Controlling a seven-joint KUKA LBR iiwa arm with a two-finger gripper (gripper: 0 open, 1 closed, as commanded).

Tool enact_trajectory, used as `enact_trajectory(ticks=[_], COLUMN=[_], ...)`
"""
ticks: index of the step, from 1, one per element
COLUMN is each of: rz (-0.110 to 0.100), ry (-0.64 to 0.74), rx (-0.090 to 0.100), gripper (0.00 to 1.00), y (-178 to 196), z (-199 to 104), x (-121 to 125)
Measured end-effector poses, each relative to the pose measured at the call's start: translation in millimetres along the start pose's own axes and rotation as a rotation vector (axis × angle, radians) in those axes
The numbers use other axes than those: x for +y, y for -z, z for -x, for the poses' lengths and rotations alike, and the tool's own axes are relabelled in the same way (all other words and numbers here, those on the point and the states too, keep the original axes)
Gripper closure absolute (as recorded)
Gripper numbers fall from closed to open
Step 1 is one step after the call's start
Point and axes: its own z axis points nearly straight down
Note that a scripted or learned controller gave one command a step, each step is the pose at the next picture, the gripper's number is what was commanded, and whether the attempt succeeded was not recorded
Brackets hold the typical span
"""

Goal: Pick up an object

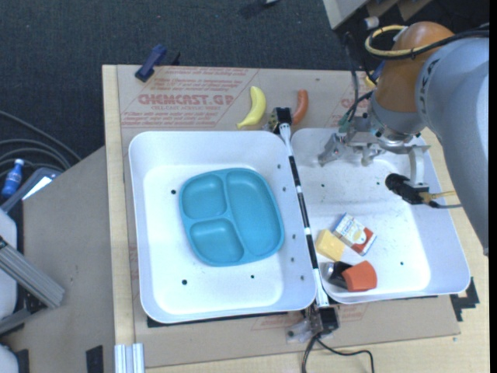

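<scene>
Orange block [359, 275], boxy, matte, in right bin [411, 266]; gripper [346, 151] jaws' state indiscernible.

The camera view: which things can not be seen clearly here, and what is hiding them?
- Gripper: seen from above under the wrist over the right bin; its state cannot be told.
- Dark object in the right bin's near corner: partly covered by the orange block; its kind is unclear.
- Small box: its print is too small to read.
- Arm: cut off by the right edge.
</scene>
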Motion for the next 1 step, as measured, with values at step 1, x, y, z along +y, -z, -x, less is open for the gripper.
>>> enact_trajectory(ticks=[1], rz=[-0.003], ry=[0.0], rx=[0.003], gripper=[0.0], y=[-10.3], z=[-22.5], x=[-0.6])
